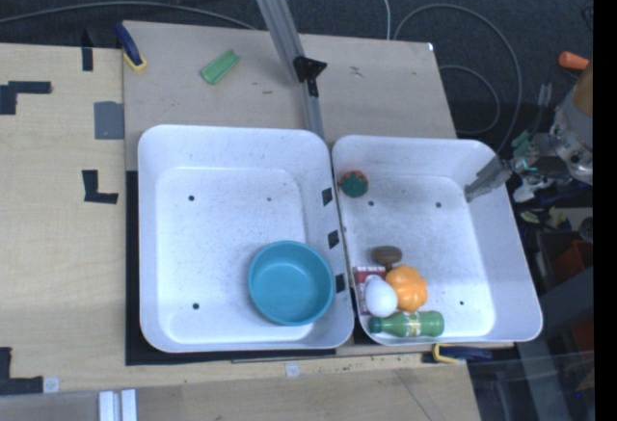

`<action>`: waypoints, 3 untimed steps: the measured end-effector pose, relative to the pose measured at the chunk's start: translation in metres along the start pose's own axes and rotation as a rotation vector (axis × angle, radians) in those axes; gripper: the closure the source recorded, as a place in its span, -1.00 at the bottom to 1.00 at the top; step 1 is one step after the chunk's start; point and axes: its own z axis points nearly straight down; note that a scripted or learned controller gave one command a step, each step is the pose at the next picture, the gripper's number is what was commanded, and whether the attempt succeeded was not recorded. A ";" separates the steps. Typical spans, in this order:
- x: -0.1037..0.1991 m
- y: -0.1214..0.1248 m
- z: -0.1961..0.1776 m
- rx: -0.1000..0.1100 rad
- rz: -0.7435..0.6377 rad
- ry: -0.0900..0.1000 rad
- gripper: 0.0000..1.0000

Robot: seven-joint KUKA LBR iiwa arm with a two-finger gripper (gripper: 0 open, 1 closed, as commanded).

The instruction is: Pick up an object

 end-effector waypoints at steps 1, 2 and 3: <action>0.000 0.000 0.000 0.000 0.001 0.000 -1.00; 0.000 -0.005 0.044 0.004 0.002 0.000 -1.00; 0.003 0.003 0.094 0.005 0.001 0.001 -1.00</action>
